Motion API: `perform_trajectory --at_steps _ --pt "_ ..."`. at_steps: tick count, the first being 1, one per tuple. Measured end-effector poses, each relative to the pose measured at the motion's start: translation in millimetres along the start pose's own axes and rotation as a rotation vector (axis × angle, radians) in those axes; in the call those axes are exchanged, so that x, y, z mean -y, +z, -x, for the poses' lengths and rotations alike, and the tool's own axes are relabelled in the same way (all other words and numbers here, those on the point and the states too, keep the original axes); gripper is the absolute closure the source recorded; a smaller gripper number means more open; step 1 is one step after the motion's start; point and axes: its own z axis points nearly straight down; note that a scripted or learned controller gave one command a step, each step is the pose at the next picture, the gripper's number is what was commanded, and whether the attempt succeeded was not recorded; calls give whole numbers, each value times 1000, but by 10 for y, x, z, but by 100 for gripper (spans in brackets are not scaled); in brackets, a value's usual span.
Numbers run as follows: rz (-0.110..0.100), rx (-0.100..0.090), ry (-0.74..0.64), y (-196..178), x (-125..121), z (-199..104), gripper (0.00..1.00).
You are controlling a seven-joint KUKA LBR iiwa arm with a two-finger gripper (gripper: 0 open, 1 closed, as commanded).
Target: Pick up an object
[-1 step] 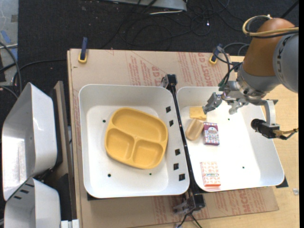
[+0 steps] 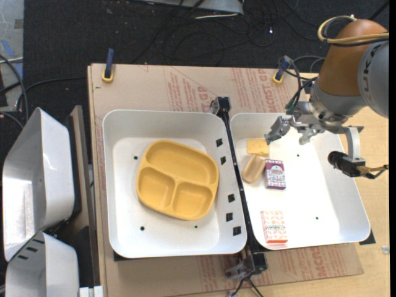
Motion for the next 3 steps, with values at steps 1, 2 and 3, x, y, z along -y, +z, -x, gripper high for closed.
perform_trajectory --at_steps 1,2,3 --pt "-4 0 4 547 45 95 0" --pt "3 -1 5 1033 34 96 0" --pt "9 0 4 887 11 91 100"
